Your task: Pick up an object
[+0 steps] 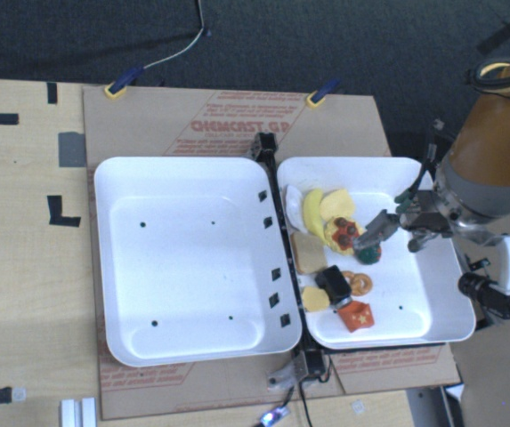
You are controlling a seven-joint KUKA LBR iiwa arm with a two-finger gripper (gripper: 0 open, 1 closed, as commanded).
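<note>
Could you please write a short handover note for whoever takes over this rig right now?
Gripper: low over the right bin, at the pile of small objects; whether its fingers are open or shut cannot be told, and no object is seen between them.
Objects: all in the right bin's left half: a yellow banana, a pale yellow piece, a tan slab, a black item, a pretzel-like ring, a red block and a green item just below the gripper.
Done: the arm is over the pile.
Left: grasp one object and lift it out.
</note>
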